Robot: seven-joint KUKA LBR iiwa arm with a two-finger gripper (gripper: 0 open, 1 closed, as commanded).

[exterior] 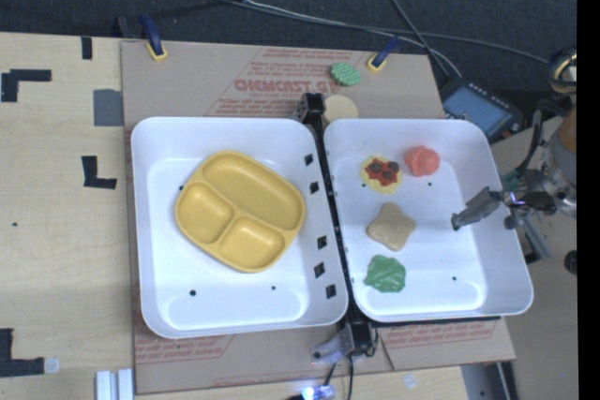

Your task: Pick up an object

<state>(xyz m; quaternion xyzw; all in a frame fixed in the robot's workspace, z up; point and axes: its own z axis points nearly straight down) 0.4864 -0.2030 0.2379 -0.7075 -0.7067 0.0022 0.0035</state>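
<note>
Two shallow white bins sit side by side on the brown cardboard-covered surface point(272, 84). The left white bin point(159, 295) contains one yellow plastic divided plate point(240, 210) with three compartments, lying flat near the bin's centre.

The right white bin point(469, 290) contains four small objects, all apart from one another. A round yellow toy piece with red and dark topping point(382, 172) lies toward the far left part of the bin. A red rounded toy piece point(422, 160) lies just beside it, to its right. A tan star-shaped toy piece point(390, 227) lies near the bin's centre. A green leafy toy piece point(385, 274) lies nearer the front wall.

The gripper point(466, 217) is positioned at the right wall of the right bin, above the bin floor, well apart from all four objects. One dark finger is visible; its degree of opening cannot be determined. Nothing is seen between its fingers.

A green dotted round piece point(345, 73) lies on the cardboard beyond the bins.
</note>
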